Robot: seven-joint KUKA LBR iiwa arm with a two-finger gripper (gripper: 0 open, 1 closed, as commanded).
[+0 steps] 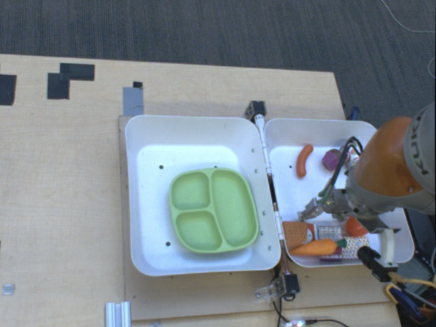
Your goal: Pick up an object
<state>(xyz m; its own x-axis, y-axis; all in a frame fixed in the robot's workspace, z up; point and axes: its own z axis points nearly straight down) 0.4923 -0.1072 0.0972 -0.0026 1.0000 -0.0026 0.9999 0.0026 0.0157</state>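
Across the top of the frame: dark grey carpet floor (204, 19), with a thin cable trailing at upper right. Below it, a light wood bench (61, 196) with black tape patches at upper left and a small grey bracket just above the left bin's corner.

Two shallow white bins sit side by side at centre-right, touching along a shared edge. Left bin (146, 182) holds a pale green plate (213, 210) with three compartments, lying flat, nothing in them.

Right bin (283, 155) holds the loose items: an orange-red sausage-shaped piece (303, 160) at its upper middle, a small purple object (331, 159) just right of it, a tan waffle-textured piece (295, 233) at lower left, an orange carrot (317, 248) lying lengthwise along the bottom edge, a red bit (355, 227) further right, partly hidden.

Arm comes in from the right, orange band over the right bin's right side. Gripper (319, 208) sits low over the bin's middle, above the waffle piece and carrot. Fingers: can't tell how far apart, too cluttered and small; nothing visibly between them.
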